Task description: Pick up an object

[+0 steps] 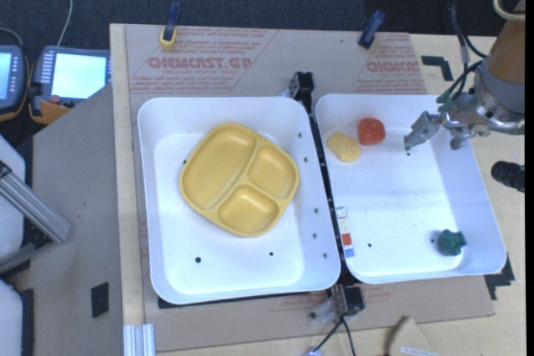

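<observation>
I see my gripper [435,132] spread open and holding nothing over the right bin [400,254]. The red ball [371,130] lies just to its left, the yellow lump [343,147] beyond.

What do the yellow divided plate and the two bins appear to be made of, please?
The yellow plate looks like moulded plastic with a matte finish: uniform colour, soft rounded dividers, no sharp glare. The left bin and right bin seem thin, smooth white plastic, faintly glossy, with rounded formed rims.
</observation>
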`<state>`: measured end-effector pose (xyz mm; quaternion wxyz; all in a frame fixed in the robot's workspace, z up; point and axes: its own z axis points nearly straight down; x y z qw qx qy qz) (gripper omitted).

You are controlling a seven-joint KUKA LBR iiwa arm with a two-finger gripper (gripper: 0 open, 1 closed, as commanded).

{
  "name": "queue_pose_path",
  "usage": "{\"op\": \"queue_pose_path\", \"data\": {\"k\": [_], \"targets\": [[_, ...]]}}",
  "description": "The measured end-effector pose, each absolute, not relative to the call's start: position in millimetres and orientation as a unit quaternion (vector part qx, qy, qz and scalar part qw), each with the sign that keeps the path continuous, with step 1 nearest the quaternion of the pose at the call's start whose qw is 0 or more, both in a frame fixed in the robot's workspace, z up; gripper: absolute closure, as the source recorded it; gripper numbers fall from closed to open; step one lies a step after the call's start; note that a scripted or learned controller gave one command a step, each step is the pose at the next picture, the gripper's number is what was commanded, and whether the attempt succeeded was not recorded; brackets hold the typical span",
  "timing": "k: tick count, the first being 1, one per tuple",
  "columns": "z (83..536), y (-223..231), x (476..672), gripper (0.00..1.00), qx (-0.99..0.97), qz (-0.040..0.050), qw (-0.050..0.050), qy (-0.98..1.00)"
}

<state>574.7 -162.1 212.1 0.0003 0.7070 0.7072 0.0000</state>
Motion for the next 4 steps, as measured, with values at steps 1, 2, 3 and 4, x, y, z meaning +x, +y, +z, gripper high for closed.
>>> {"op": "queue_pose_path", "data": {"k": [1, 2, 3, 4], "targets": [[151, -154, 572.3, 0.00, 0.707, -0.0014, -0.003, 0.707], [94, -162, 565.5, 0.00, 0.708, -0.0014, -0.003, 0.707], [84, -161, 565.1, 0.00, 0.707, -0.0009, -0.002, 0.707], [95, -161, 566.0, 1.00, 0.707, 0.0000, 0.000, 0.707]]}}
